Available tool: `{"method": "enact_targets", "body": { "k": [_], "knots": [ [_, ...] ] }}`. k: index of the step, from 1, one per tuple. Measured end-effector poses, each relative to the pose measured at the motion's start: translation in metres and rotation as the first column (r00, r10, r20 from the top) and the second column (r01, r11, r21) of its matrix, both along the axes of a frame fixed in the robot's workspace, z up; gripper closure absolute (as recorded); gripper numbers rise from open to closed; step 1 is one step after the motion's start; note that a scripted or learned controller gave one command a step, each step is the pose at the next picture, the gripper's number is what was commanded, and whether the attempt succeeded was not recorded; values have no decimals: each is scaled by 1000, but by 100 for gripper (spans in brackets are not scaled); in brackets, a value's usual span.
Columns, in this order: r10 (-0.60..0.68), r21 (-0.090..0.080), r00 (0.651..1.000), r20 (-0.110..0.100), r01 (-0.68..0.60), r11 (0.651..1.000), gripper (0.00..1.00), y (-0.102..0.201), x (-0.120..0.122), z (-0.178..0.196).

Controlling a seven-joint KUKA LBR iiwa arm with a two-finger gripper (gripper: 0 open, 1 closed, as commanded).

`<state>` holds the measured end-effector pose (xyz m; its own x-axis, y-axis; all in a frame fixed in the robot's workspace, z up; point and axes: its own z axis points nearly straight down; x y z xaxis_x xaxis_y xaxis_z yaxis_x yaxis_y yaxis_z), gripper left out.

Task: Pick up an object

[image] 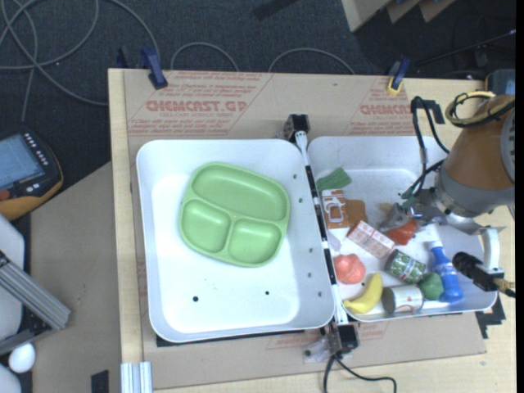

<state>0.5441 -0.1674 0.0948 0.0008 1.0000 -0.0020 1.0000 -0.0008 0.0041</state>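
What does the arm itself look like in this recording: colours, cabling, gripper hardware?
The arm enters from the right: a rounded orange band sits above a grey wrist section. Black cable loops up beside it, with a coil of yellowish wire near the top. The gripper is small, grey metal hardware, too cluttered to make out finger detail.

bench [246,97]: cardboard sheet printed in red, centre of frame | clamps: blue [152,65] at upper-left edge, yellow-blue [398,75] at upper-right edge | cables [65,23]: looped on dark floor, top left | handheld screen unit [24,166]: left edge, orange-trimmed
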Motion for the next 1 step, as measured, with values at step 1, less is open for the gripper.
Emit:
{"method": "enact_targets", "body": {
  "k": [1],
  "knots": [
    [3, 3, 1000, -2, -3, 1000, 100, 82, 3, 104]
  ]
}}
